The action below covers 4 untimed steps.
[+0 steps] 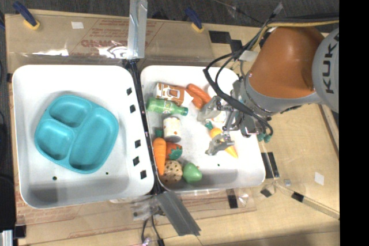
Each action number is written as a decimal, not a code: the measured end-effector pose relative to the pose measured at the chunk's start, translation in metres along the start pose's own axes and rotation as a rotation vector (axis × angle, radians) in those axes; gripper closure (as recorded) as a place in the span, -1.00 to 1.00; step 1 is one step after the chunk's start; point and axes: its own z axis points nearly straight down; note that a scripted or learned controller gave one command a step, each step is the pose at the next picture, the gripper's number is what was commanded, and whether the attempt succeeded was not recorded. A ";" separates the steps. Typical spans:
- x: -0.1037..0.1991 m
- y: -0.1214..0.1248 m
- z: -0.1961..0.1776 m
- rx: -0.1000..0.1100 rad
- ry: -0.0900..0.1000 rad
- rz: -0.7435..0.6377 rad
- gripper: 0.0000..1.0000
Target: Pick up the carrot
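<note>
The carrot point(159, 152) is an orange tapered piece lying lengthwise by the left wall of the right bin point(251, 154), near its front. My gripper point(212, 128) hangs low over the middle right of that bin, well to the right of the carrot and apart from it. Its two fingers point(215, 146) stand spread, so it is open. A small yellow-orange cone-shaped toy point(229, 150) lies right beside the lower finger. I cannot tell whether the finger touches it.
The right bin also holds a green bottle point(165, 106), a small orange carton point(169, 92), an orange-red long piece point(198, 95), a white can point(172, 127), a red-green toy point(174, 151), a speckled ball point(172, 169) and a green piece point(192, 172). A teal divided plate point(76, 132) sits in the left bin.
</note>
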 end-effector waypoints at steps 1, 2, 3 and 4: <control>-0.042 -0.065 0.032 -0.001 -0.001 0.144 -1.00; -0.037 -0.083 0.143 0.001 -0.005 0.051 -1.00; -0.039 -0.078 0.132 -0.004 -0.005 0.040 1.00; -0.050 -0.077 0.102 -0.008 -0.001 -0.289 1.00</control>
